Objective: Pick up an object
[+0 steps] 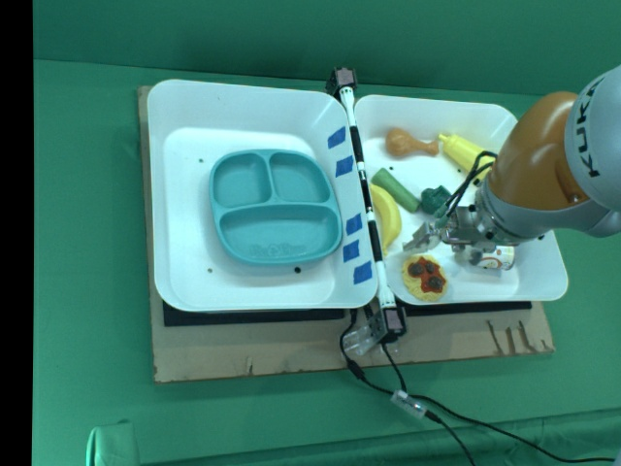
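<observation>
Claw (423, 237) spread, empty, low above mini pizza (425, 277) in right bin (543, 278); nothing picked up yet.

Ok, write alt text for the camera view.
A grey and orange robot arm reaches from the right into the right bin, its gripper above a small pizza, near a banana and drumstick. The left bin holds a teal divided plate.

Glossy white plastic bins (184, 163); smooth matt teal plastic plate (275, 207); rough brown cardboard (446, 343) beneath; green cloth (87, 260), matt; banana (387, 216) probably shiny plastic.
</observation>
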You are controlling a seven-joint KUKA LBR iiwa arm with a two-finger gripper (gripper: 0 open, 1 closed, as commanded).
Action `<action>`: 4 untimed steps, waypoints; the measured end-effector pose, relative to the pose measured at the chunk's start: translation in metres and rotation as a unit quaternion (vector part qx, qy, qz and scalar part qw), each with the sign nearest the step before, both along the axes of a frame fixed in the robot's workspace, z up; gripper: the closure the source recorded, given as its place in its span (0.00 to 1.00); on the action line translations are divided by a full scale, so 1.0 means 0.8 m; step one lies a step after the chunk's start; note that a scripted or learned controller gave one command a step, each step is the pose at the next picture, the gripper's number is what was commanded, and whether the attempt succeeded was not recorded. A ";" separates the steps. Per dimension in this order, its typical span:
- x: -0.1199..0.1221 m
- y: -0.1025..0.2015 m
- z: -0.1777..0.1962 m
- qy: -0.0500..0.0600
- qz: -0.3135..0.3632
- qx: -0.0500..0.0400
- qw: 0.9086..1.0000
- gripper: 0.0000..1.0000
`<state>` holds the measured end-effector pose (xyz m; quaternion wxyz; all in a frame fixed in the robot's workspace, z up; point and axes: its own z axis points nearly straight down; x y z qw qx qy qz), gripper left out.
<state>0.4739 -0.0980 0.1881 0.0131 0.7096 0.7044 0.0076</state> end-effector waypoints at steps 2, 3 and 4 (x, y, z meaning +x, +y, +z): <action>0.134 -0.082 0.000 0.003 0.000 -0.001 1.000 1.00; 0.134 -0.076 0.001 0.005 0.003 0.004 1.000 0.00; 0.084 -0.005 0.000 0.002 0.000 -0.002 1.000 0.00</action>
